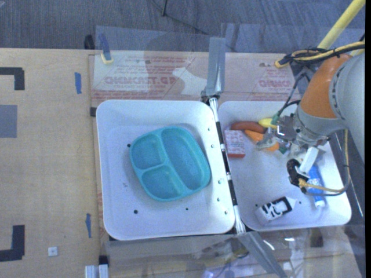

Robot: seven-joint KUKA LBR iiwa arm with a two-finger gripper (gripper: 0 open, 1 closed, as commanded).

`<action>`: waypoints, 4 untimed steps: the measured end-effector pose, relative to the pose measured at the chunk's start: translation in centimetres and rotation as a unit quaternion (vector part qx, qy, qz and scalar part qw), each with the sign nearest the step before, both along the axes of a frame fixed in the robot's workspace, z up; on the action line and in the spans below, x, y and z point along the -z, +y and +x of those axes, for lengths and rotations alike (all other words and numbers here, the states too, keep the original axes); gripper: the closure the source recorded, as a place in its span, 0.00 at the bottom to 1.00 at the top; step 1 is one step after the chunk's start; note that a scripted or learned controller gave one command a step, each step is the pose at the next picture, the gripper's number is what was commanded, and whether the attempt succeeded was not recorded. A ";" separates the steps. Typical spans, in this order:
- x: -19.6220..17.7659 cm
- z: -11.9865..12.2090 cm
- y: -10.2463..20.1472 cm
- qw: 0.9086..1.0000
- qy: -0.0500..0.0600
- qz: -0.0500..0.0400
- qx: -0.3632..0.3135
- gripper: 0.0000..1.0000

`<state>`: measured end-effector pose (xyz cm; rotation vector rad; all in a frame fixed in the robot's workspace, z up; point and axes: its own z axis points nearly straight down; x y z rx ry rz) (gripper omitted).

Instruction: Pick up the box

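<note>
Camera view looks down on the box (235,143), a small red-and-white carton lying flat against the inner wall of the right bin (339,210), well to the left of the tool (282,133) as the frame runs. It lies just beside an orange carrot-like piece (253,135), which sits between the box and the tool, with a red sausage-shaped piece (247,125) just above that. The tool hangs low over these toys, its tip close to the carrot piece and apart from the box; whether its gripping parts are spread or pressed together I cannot tell, since the wrist and cabling cover them.

By my reading, nothing of the pick is done: the box rests on the bin floor, untouched, and the approach, the closing and the lift are all left. The tool would need to shift toward the bin's inner wall to reach it, and the wall and the carrot piece crowd the box on two sides.

Below the tool lie a white-and-blue tube (313,178) and, nearer the lower rim, a small black-and-white object (276,208). Beyond the divider, the left bin (110,120) holds a teal divided plate (169,162). Both bins sit on a cardboard-covered counter (46,155) marked with blue tape and black squares; grey carpet, cables and a yellow pole (344,19) show past its far edge.
</note>
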<state>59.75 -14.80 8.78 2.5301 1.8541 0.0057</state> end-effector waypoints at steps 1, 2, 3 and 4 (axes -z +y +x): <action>-0.4 -3.0 -2.0 1.000 -0.003 0.014 0.016 0.00; -0.4 -3.0 -2.0 1.000 -0.003 0.014 0.016 0.00; 0.1 5.2 -1.8 0.997 0.008 0.001 0.082 0.00; -1.1 5.5 -1.7 0.997 0.004 -0.002 0.079 1.00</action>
